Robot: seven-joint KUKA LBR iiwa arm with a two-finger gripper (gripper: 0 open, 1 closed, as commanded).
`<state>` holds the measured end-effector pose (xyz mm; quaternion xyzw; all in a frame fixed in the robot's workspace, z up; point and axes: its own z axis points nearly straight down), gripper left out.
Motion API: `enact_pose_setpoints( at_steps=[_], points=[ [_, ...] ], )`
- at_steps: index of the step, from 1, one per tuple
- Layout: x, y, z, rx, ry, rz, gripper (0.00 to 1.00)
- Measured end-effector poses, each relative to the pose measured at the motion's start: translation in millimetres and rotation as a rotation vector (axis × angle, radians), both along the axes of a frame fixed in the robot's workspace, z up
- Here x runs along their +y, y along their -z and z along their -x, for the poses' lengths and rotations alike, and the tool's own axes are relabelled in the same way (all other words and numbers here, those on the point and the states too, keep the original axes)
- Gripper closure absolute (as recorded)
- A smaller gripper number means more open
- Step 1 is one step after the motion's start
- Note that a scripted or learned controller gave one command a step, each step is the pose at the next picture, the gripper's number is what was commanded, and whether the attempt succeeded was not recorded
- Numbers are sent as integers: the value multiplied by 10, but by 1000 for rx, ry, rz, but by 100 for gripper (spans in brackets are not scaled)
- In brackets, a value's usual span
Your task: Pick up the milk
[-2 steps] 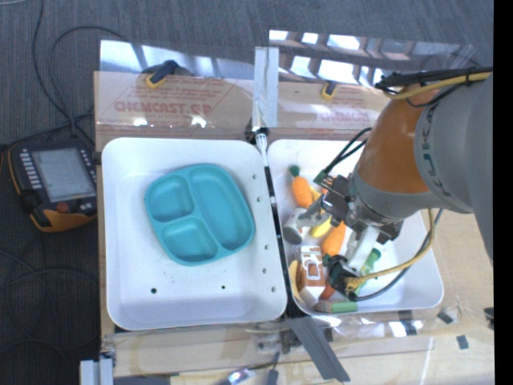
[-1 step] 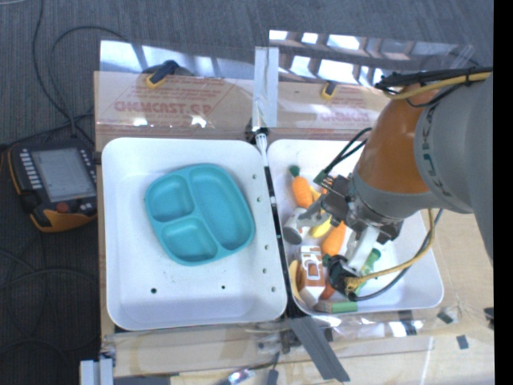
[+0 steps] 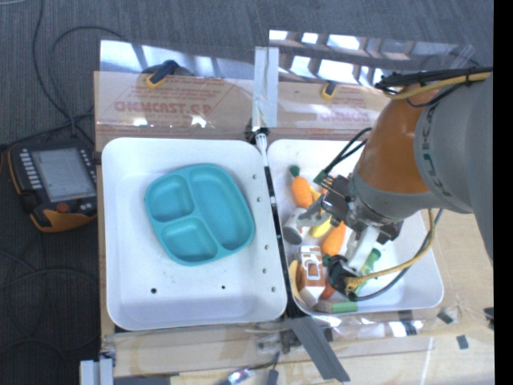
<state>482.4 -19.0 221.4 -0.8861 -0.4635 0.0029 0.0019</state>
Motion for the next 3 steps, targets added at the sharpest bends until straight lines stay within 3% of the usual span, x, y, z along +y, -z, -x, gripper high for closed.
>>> enact_pose_setpoints(
  at_steps=[3],
  points=[
    [0,0,0,0,0,0,0]
  ],
)
